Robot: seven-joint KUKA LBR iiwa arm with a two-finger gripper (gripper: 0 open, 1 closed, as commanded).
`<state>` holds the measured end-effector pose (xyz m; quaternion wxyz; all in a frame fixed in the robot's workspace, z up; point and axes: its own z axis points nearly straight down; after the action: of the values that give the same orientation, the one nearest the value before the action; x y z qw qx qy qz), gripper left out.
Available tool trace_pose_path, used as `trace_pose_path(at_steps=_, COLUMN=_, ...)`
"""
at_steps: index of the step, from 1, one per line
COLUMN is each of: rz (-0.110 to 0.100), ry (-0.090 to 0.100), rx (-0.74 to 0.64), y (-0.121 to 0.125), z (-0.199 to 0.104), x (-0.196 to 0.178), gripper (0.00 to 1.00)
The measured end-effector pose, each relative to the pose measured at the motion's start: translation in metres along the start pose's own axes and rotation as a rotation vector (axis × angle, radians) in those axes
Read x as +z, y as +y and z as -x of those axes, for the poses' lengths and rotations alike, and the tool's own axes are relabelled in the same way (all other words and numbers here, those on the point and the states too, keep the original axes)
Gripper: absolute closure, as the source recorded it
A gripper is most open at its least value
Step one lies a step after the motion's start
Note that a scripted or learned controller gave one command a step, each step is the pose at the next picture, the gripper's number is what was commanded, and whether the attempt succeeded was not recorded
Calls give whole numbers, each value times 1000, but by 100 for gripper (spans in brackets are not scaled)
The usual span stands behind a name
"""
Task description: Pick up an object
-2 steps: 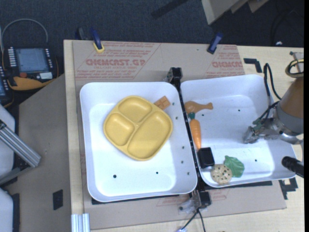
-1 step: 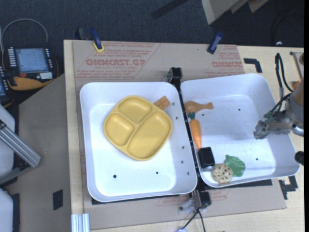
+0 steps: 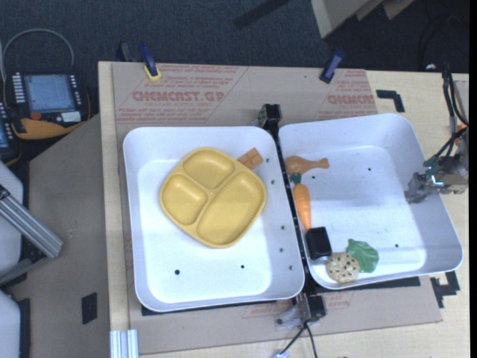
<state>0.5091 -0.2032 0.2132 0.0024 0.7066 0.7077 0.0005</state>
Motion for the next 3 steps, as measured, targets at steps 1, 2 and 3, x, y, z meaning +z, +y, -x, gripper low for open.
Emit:
trace_pose_path(at_steps=1, rz=-5, ry=4, rx=-2, y=10, z=-52, x=8, gripper=100)
trace_pose_path(at_steps=2, rz=-1, ry=3, rx=-3, y=19, z=-106, x=-5, gripper=100)
trace_pose_path(at_steps=3, rz=-2, ry=3, rx=0, y=35, z=-157, x=-15, gripper=100)
